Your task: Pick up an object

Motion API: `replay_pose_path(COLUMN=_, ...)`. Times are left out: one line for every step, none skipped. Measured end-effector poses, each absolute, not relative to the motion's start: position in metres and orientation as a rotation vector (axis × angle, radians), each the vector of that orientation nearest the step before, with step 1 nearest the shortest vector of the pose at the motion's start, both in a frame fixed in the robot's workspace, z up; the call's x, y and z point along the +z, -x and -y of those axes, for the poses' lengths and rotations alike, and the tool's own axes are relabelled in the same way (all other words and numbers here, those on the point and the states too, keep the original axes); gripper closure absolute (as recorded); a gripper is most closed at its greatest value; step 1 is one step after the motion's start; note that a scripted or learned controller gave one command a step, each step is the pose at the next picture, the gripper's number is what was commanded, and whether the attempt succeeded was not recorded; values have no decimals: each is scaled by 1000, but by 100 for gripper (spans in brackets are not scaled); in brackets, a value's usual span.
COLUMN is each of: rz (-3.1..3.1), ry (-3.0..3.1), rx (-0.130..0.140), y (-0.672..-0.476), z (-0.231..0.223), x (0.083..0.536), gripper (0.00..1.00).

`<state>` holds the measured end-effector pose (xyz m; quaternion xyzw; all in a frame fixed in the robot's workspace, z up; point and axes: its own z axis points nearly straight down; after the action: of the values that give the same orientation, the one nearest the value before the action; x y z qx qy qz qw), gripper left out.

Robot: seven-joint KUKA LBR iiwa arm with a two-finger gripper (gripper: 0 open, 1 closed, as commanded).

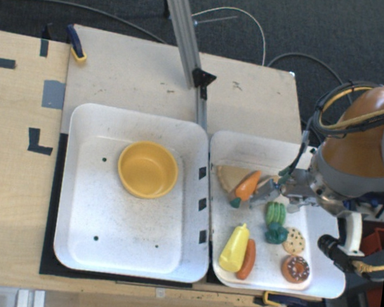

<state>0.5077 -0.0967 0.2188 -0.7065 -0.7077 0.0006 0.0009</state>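
Hovering pincer [266, 190] beside tapered orange carrot [247, 185], jaw gap unclear, round yellow bowl [148, 169].

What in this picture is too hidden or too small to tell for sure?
- Gripper: in the camera view, too small and blurred to tell whether it touches the carrot.
- Tan wedge: the carrot covers part of it, so its full shape is unclear.
- Red sausage: the yellow bottle overlaps one side.
- Arm: cut off at the right edge.
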Motion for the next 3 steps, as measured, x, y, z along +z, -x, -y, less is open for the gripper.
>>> replay_pose_path(rz=2222, ry=2218, rx=2, y=-508, z=97, x=219, gripper=0)
replay_pose_path(rz=2220, ry=2216, rx=7, y=-512, z=95, x=174, gripper=0)
replay_pose_path(rz=2217, ry=2216, rx=9, y=-502, z=97, x=113, gripper=0)
